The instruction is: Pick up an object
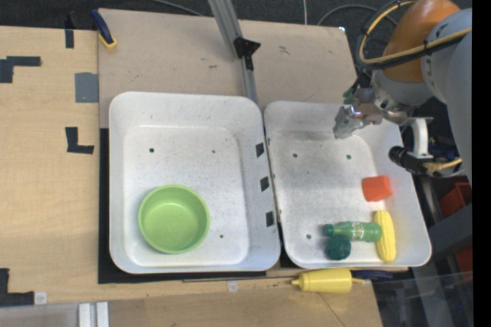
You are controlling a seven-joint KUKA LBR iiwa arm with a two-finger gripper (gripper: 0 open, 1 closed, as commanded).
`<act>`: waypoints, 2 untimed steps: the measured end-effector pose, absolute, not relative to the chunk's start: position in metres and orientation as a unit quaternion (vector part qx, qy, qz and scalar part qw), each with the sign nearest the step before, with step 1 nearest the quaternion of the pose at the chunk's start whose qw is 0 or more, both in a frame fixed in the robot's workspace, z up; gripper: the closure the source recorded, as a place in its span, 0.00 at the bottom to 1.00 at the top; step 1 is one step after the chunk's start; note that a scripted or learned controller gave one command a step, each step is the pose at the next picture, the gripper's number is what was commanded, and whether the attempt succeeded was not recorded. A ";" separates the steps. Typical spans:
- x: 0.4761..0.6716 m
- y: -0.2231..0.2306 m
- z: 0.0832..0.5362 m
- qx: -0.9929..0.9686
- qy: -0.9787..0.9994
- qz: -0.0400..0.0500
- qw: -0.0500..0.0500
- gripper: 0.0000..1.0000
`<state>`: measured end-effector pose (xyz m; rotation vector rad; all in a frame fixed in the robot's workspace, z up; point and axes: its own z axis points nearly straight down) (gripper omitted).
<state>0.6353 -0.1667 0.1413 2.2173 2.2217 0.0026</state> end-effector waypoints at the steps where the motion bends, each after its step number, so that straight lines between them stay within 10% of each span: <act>1: 0.631 -0.163 0.186 0.707 0.708 0.001 0.002 1.00; 2: 0.633 -0.161 0.229 0.706 0.708 0.001 0.002 1.00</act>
